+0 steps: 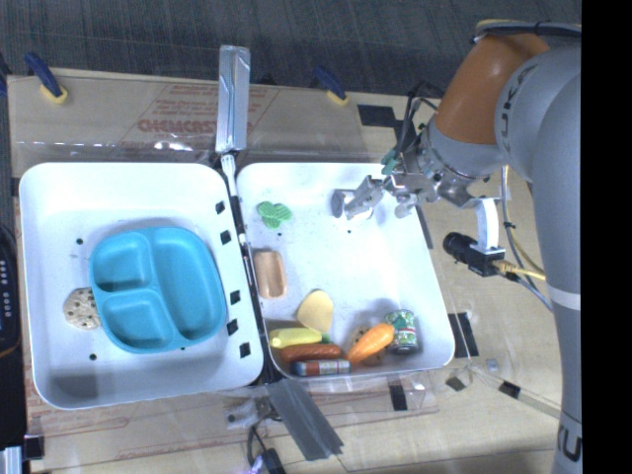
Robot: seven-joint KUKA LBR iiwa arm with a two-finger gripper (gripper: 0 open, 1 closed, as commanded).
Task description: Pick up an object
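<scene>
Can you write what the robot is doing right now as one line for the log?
gripper: over right bin, upper part, nothing held | toy food: bunched at bin's near edge | blue tray: left bin

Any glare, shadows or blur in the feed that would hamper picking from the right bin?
Camera view: lighting is even and soft; the right bin floor shows no hard glare. The gripper looks slightly soft, and casts only a faint shadow. The items clustered at the near edge, such as the carrot and small can, read clearly. The clear sheet behind the bins catches some shine.
</scene>
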